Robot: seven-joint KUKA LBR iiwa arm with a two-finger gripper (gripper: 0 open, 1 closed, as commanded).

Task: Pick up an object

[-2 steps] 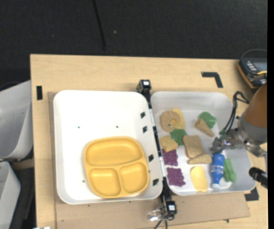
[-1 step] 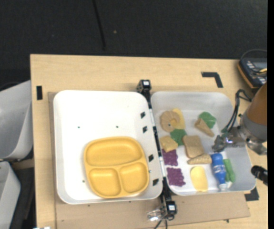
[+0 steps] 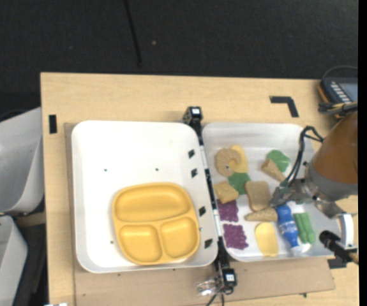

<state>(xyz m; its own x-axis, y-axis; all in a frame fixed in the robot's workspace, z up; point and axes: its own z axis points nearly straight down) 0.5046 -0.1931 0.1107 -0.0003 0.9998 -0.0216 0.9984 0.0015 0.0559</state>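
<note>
Nearest the camera in the right bin (image 3: 257, 131), along its front wall, lie a purple grape-like cluster (image 3: 235, 236), a pale yellow piece (image 3: 267, 239), a blue-and-white bottle (image 3: 288, 228) and a green stick-shaped item (image 3: 304, 228), all packed close together. Just behind them the gripper (image 3: 279, 196) comes in from the right on the grey arm (image 3: 327, 180) with its orange band, its tip low over the gap between a tan bread-like slab (image 3: 258, 194), a flat tan wedge (image 3: 262, 215) and the bottle's cap. Whether the jaws are open or closed cannot be told; they are dark, small and merge with the things beneath, and nothing shows as clearly caught between them. By my reading the step in hand is the descent or the closing on a target, most likely the bread-like slab or the wedge, since the tip sits right at their edge; the lift is not yet done. The next move calls for a firm close on one item alone, hard here because the neighbours touch or nearly touch, then a straight rise clear of the bin wall. Farther back lie a second purple piece (image 3: 228, 212), a tan chunk (image 3: 225, 191), a green piece (image 3: 239, 182), a round beige and yellow piece (image 3: 230, 160) and a green-and-tan item (image 3: 276, 164). In the left bin (image 3: 132, 136) a yellow divided plate (image 3: 156, 223) rests toward the front, on the pale wooden worktop (image 3: 170, 94).
</note>
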